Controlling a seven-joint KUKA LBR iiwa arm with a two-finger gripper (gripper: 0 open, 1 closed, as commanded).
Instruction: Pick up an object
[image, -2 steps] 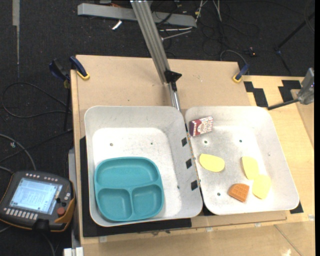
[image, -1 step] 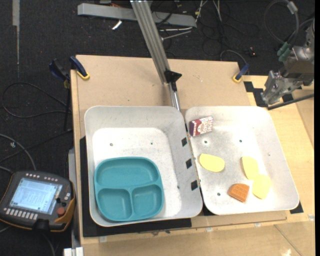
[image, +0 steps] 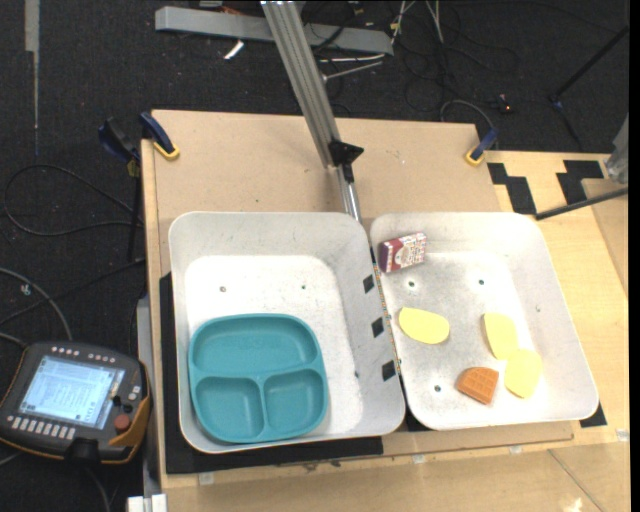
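Best to go for the yellow slice, lying flat left of centre in the right bin, with open floor all round. Come straight down and pinch across its narrow width. Harder: the small carton, possibly a milk box, tucked into the far-left corner; the orange wedge, crowded beside another yellow piece.

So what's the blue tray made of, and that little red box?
The blue tray looks like hard plastic: one even teal colour, smooth, with rounded moulded compartments and a soft sheen. The little red box looks like printed cardboard, or a plastic toy carton; it has flat sides, sharp folded-looking edges and a picture on it, but it is too small to be sure.
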